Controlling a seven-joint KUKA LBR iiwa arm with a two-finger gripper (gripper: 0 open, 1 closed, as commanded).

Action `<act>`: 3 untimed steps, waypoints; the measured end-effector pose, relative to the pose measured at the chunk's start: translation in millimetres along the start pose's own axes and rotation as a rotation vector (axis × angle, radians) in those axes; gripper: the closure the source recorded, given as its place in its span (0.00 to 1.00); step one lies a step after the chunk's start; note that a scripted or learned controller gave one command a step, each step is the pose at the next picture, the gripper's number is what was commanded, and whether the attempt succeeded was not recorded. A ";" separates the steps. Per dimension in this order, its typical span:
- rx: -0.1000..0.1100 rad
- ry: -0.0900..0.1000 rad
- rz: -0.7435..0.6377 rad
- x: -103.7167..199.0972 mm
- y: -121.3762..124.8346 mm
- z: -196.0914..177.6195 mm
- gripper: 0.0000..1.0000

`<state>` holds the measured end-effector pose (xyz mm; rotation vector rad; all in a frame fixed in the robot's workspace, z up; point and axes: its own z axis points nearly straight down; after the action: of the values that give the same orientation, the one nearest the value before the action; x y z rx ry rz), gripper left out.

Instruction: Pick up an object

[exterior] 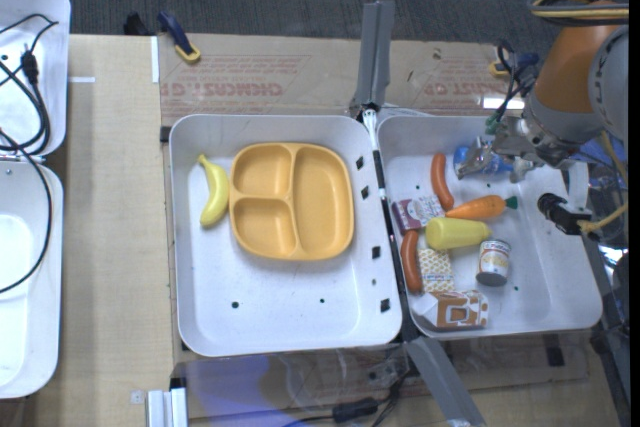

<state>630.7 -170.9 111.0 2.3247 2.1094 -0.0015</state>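
The right bin [545, 300] holds several toy foods: an orange carrot [478, 208], a yellow squash-like piece [457, 233], a small can [493, 262], a red sausage [438, 180], a second sausage [410, 260], a checked cracker [434, 267] and a toast-like box [462, 310]. My gripper [497, 158] hangs over the bin's far part, just above the carrot and right of a small blue object [466, 158]. Its metal wrist parts hide what lies under it. I see nothing held.
The left bin [290, 315] carries a yellow divided plate [293, 200] and a banana [213, 192] at its left. A grey divider post [376, 50] stands between the bins at the back. Cables and the arm's body [575, 85] crowd the right edge.
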 end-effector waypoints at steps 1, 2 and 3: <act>0.003 0.003 0.031 0.5 21.0 19.2 0.00; 0.001 0.000 0.157 29.4 25.8 -65.8 0.00; -0.015 0.004 0.206 -10.7 35.3 9.2 0.00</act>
<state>664.7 -185.0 101.8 2.5223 1.8544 0.0185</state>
